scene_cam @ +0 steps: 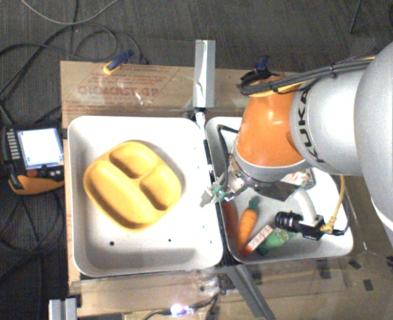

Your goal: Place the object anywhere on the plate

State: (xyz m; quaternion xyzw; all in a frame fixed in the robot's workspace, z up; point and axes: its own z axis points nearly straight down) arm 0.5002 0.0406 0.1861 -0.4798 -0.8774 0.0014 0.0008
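A yellow three-compartment plate point(133, 183) lies in the left bin point(96, 245), with nothing on it. My gripper point(217, 193) hangs over the left edge of the right bin point(343, 245), close to the wall between the two bins, with a small greenish thing at its tip. A toy carrot point(247, 223) with a green top lies just right of and below the gripper. Below the carrot sit a red-and-white object point(257, 239) and a green object point(274, 243). The arm's orange band and wrist hide much of the right bin.
A brown-red long thing point(229, 224) lies along the right bin's left wall under the gripper. A metal post point(204, 72) stands behind the bins. A handheld pendant point(36, 153) lies left of the bench.
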